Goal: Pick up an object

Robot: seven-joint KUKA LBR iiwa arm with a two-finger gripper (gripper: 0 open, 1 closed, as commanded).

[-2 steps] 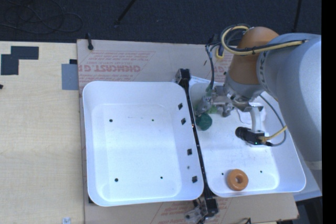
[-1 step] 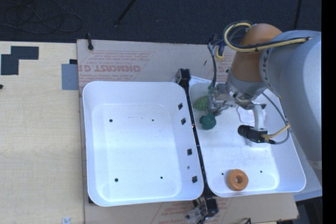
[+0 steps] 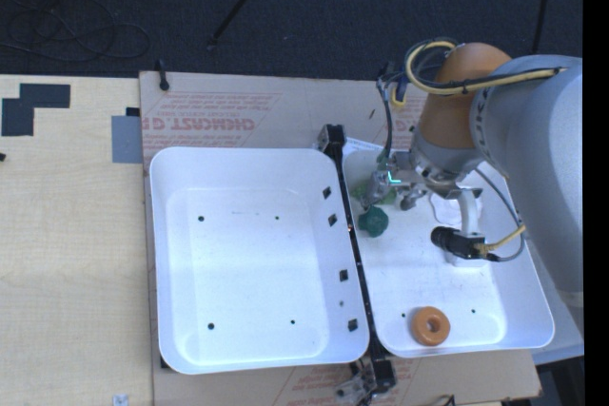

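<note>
The right bin [image 3: 495,319] holds an orange ring [image 3: 430,325], lower right, and a green object [image 3: 374,222] under the gripper [image 3: 395,190]; grip unreadable. Cardboard [image 3: 205,114] lettering appears mirrored, illegible.

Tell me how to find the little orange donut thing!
Look at the right-hand shallow white bin, the one the grey arm reaches into. Go to its near edge, at the bottom of the view: the small orange ring lies there alone. The dark green round object sits farther up by the divider, and has no hole.
</note>
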